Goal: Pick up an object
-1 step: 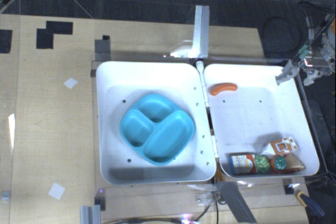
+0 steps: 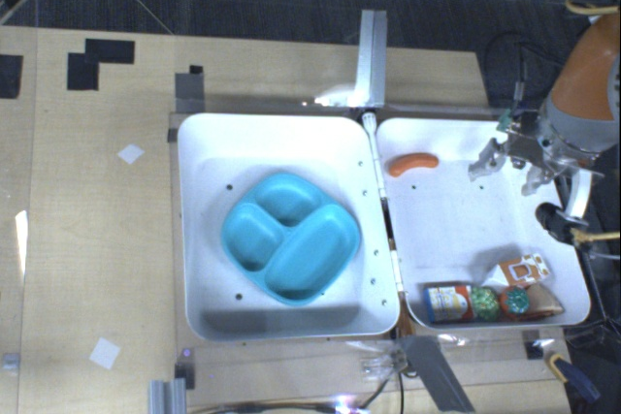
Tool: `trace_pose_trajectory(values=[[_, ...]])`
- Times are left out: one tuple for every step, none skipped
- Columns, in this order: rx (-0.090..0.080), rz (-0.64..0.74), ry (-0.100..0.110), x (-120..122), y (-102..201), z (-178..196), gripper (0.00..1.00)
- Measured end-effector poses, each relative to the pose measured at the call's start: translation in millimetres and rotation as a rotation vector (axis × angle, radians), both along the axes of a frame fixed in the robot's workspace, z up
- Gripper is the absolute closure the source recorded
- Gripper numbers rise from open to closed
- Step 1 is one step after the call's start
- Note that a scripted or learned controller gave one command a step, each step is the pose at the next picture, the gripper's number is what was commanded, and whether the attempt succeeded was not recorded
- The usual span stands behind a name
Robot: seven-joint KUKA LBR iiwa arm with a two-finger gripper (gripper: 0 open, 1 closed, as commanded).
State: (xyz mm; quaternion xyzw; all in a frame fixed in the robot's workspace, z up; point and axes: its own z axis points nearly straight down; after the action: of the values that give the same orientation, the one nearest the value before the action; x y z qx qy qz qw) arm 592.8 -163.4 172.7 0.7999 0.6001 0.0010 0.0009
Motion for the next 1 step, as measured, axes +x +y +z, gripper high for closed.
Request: trace_pose_trajectory(values=[[-0.001, -0.034, -0.003, -98.5, 16.1, -50.4, 0.0]])
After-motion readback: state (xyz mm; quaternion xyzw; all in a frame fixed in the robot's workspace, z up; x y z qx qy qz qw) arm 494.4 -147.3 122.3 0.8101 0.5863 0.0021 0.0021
